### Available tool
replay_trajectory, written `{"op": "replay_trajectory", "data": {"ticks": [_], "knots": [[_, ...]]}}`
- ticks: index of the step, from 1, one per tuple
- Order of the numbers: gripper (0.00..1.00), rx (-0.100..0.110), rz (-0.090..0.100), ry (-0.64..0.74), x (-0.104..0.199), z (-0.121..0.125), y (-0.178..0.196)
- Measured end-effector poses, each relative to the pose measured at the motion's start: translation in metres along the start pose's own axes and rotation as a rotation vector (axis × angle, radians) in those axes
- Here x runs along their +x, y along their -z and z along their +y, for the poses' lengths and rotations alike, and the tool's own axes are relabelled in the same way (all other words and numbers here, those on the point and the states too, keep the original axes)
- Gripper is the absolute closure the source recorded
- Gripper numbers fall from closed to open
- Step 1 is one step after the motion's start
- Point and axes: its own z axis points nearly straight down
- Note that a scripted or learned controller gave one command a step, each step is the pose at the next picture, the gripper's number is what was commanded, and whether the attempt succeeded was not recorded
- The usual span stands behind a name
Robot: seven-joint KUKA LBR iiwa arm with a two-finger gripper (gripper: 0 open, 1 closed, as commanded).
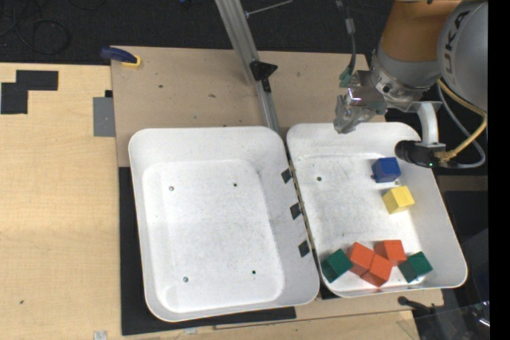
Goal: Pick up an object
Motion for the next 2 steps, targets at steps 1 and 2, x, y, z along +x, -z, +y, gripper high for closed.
{"op": "replay_trajectory", "data": {"ticks": [1, 2], "knots": [[1.0, -0.003, -0.001, 0.0, 0.052, 0.007, 0.003], [1.0, 0.002, -0.001, -0.001, 0.109, 0.008, -0.018]]}}
